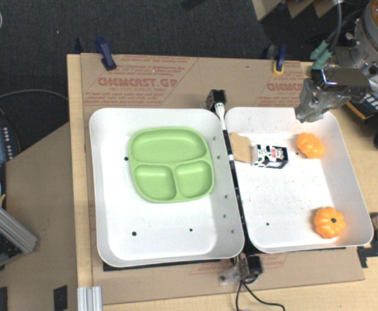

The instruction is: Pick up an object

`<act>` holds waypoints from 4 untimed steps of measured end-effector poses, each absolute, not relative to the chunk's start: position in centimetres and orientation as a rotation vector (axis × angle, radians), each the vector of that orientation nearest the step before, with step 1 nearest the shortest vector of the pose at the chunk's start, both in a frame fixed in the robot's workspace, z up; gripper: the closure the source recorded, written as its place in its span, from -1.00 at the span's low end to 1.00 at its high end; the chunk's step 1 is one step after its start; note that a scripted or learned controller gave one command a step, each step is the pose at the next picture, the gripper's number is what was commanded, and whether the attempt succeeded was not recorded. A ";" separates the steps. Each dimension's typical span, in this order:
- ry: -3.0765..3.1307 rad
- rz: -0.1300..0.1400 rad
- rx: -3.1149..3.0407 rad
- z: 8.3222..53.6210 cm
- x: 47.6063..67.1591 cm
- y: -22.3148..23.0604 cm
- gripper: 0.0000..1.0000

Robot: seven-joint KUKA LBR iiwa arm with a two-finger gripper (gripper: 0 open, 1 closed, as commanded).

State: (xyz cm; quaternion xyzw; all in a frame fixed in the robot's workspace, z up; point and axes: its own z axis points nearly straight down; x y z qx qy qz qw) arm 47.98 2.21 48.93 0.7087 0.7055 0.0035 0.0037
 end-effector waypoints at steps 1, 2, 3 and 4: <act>2.216 -0.013 2.235 39.2 47.8 -4.7 1.00; 2.221 -0.012 2.233 29.5 47.8 -8.0 1.00; 2.231 -0.001 2.217 28.8 47.9 -1.6 1.00; 2.231 0.003 2.214 29.1 47.9 4.3 1.00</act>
